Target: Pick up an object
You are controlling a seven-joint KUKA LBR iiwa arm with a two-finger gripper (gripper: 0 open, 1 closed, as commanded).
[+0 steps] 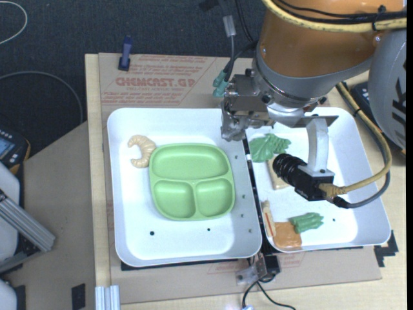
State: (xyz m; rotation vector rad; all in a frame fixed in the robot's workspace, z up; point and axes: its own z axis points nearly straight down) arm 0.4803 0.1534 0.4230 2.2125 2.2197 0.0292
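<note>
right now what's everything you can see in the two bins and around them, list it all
divided plate: 1, light green, middle of left bin
croissant: 1, pale tan, left bin, at the plate's upper left
leafy piece: 1, green, right bin, top left, under the gripper
small green piece: 1, green, right bin, near front edge
flat orange piece: 1, orange-brown, right bin's front left corner
bins: 2, white, side by side on the bench
clip: 1, blue, bench's far edge
arm: 1, grey with orange band, over right bin
gripper: 1, grey metal, above the bins' shared edge
</note>
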